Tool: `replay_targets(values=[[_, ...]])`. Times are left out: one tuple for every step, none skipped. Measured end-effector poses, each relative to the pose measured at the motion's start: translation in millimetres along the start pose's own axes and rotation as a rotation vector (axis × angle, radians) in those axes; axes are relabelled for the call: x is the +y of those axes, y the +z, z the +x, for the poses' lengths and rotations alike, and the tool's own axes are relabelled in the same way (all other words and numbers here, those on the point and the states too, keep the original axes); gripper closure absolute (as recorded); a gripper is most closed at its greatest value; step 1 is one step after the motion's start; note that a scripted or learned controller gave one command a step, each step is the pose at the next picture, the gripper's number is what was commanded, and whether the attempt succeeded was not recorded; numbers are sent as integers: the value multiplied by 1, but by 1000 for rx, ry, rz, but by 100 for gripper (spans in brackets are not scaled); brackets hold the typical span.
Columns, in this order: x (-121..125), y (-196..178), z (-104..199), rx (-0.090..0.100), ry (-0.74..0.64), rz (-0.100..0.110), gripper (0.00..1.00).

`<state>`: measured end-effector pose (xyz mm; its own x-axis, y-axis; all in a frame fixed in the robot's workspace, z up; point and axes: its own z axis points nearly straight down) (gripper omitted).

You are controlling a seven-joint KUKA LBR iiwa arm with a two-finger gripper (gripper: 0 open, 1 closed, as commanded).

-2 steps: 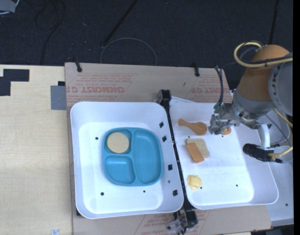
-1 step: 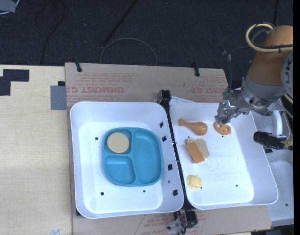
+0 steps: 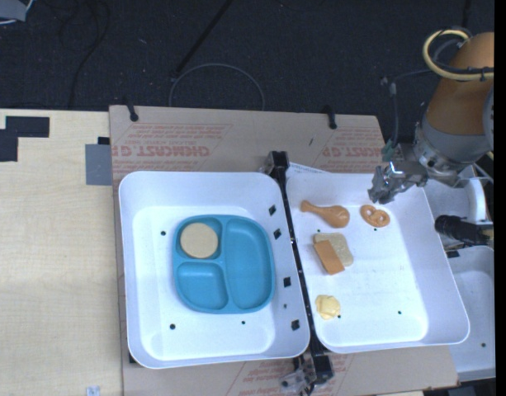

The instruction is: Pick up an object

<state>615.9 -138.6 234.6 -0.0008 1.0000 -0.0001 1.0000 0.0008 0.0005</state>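
In the camera view, the gripper [image 3: 386, 184] hangs over the far right part of the right bin [image 3: 418, 304], just above and right of a small brown pretzel-shaped piece [image 3: 374, 216]; whether its pincer is released or clenched I cannot tell. Left of the pretzel lies a tan drumstick [image 3: 327, 213], nearer the viewer an orange-and-cream sandwich piece [image 3: 331, 252], and nearer still a yellow lump [image 3: 327, 307]. Well left of the pretzel, the left bin [image 3: 145, 320] holds a blue divided tray [image 3: 240, 262] with a tan round disc [image 3: 198, 239] in its far-left compartment.

Read red print, upside down, on the cardboard sheet [image 3: 236, 143] along its far edge: "CHEMCAST GP" as best made out. Caught more red lettering at its far right corner and near edge, too small to read.
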Motion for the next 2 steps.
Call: replay_targets(values=[[-1, 10, 57, 3, -3, 5, 100], [-13, 2, 106, 3, -4, 4, 100]])
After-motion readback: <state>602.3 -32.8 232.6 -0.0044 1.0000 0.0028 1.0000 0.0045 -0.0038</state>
